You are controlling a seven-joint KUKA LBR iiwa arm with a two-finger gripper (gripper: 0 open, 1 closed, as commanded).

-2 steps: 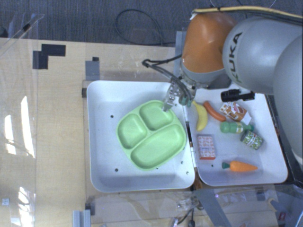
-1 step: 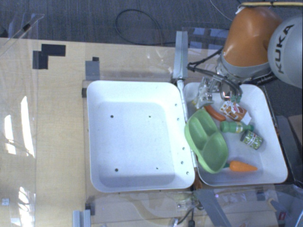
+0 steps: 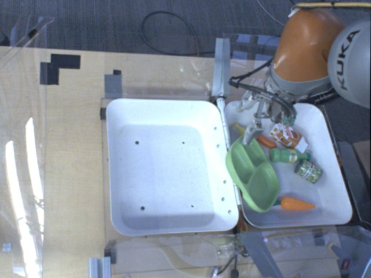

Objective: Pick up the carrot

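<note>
Nearest the camera, at the front of the right shallow white plastic bin (image 3: 339, 210), lies the tapered orange carrot (image 3: 297, 204), on its side with the thick end touching the rim of the green two-compartment plastic dish (image 3: 254, 175) and the tip pointing toward the bin's right wall. Behind the carrot sit a small green can with a printed label (image 3: 308, 171), a green plastic bottle lying flat (image 3: 288, 156), and a red-and-white printed packet (image 3: 286, 135); a second small orange piece (image 3: 266, 141) shows beside the packet, its identity unclear. The left shallow white plastic bin (image 3: 168, 164) sits beside the right one. The grey KUKA arm with its orange band (image 3: 304, 45) reaches over the rear of the right bin, and the two-finger metal gripper (image 3: 253, 133) hangs at the dish's rear edge, well apart from the carrot. Whether the gripper is open or closed cannot be determined; no object is visible in it. Judged step: approach, with no grasp made. The next move calls for travel toward the bin's front, alignment across the carrot's narrow axis, and descent clear of the dish rim.
</note>
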